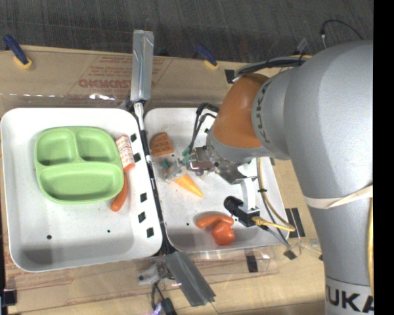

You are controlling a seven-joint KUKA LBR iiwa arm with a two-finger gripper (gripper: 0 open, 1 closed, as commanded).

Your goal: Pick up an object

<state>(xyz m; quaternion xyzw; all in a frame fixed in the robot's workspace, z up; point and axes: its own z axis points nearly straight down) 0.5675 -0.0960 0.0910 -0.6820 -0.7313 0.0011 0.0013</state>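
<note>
In the right bin [184,120] my gripper [186,165] reaches down over the bin's middle. Just below it lies an orange wedge [190,186]. A brown bun-like piece [161,143] sits to its upper left, and a small grey-green item [167,167] lies right beside the gripper's tip on the left. A red and orange pepper-like thing [217,228] rests near the bin's front wall. The arm's orange band [240,117] covers the bin's right part.
The left bin [26,241] holds a green divided tray [79,163], with a small red-and-white labelled tube [124,149] and an orange carrot [120,197] along its right side. A divider with black clips [146,195] separates the bins.
</note>
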